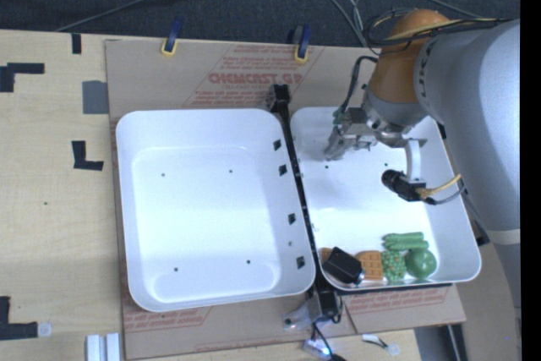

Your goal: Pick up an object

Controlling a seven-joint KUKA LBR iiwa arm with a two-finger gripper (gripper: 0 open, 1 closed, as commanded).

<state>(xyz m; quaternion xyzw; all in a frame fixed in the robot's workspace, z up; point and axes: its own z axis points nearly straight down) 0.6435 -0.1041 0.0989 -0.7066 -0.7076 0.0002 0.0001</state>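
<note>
My gripper hangs over the far part of the right bin, its fingers pointing down toward the bin floor near the divider. Nothing shows between them. The objects lie together along the bin's near edge: a black block, an orange piece, a green knobbly piece, a green ball and a green bumpy strip. They sit well toward the near side from the gripper.
The left bin lies beside the right one, with a black clipped divider between them. A black cable end hangs off the arm over the right bin. Cardboard lies under both bins.
</note>
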